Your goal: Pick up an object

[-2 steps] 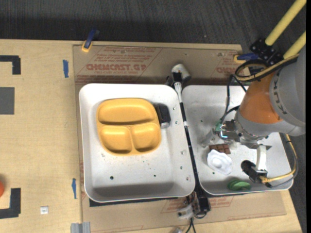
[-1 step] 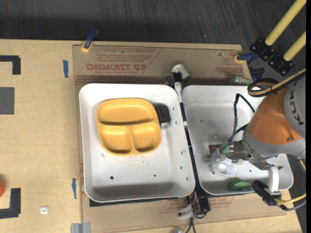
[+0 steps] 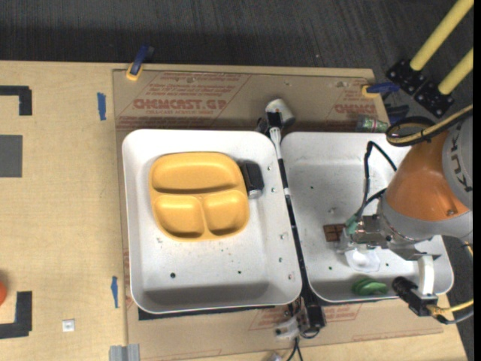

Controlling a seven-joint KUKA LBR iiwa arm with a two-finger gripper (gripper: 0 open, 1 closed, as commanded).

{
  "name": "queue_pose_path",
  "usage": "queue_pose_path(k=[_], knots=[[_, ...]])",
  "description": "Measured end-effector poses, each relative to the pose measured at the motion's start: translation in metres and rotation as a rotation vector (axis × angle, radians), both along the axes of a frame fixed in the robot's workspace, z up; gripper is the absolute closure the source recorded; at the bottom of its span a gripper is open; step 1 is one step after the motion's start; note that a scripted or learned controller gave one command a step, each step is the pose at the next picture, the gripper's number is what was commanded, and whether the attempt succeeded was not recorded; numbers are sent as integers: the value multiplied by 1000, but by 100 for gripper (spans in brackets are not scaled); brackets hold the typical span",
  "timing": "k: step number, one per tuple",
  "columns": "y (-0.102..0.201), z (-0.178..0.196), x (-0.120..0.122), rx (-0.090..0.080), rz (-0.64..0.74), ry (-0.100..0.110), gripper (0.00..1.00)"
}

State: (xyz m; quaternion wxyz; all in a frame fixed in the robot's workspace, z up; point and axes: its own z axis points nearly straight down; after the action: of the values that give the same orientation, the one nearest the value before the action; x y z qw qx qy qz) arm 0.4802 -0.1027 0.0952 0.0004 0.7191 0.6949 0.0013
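Here, two white bins sit side by side on a sheet of brown cardboard. The left bin point(image 3: 143, 224) holds a big yellow tray point(image 3: 200, 194) with three dips in it. The tray lies in the top half of that bin, and a small dark block point(image 3: 252, 177) touches its right side. The lower half of the left bin is bare white floor with a few dark specks, so there is lots of open room there.

The right bin point(image 3: 316, 164) is more crowded along its lower right part. The grey arm with its orange band point(image 3: 421, 186) reaches in from the right and covers much of that side. The gripper point(image 3: 362, 235) hangs low near the middle of the bin floor. The arm hides its tips, so there is no way to tell how they stand or if they grip something.

A small brown square thing point(image 3: 331, 233) lies just left of the gripper. A clear, shiny thing point(image 3: 363, 260) lies right under it. A small green thing point(image 3: 369, 285) rests close to the bottom wall of the bin, just below the clear one. It is flat and long, with a rounded shape. The top left part of the right bin is open white floor. A black cable point(image 3: 370, 173) loops down over it toward the gripper.
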Motion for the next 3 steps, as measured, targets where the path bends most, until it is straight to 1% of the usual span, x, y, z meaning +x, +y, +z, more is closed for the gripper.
queue_pose_path(k=[1,2,3], knots=[[-3,-8,1,0,-6,-3,100],[-6,15,-1,-2,-88,1,100],[-47,-8,1,0,-69,-1,100]])
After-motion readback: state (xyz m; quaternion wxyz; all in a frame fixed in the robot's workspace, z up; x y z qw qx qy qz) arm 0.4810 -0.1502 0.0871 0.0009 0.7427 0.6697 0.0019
